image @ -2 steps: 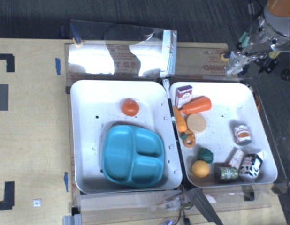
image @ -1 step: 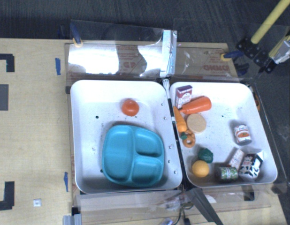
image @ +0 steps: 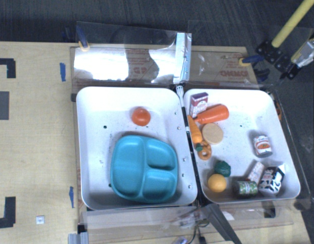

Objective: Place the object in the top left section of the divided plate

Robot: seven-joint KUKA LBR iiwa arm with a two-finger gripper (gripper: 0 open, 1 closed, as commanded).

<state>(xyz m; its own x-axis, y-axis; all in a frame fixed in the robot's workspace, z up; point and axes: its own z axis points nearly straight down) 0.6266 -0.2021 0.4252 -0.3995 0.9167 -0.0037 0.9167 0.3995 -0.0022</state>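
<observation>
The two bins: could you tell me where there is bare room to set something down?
Left bin: bare floor left of the tomato, and the blue plate has nothing in its sections. Right bin: open floor between the carrot and the small jar. Crowded along its left wall and its near right corner.

The yellow pole (image: 299, 15) at the upper right runs out past the top edge. The labels on the small carton (image: 199, 104), the jar (image: 262, 145) and the tin (image: 245, 188) are too blurred to read. A glare washes out the clear sheet (image: 129, 65) behind the left bin (image: 91, 136). The worktop (image: 30, 136) is cut off at the left edge.
</observation>
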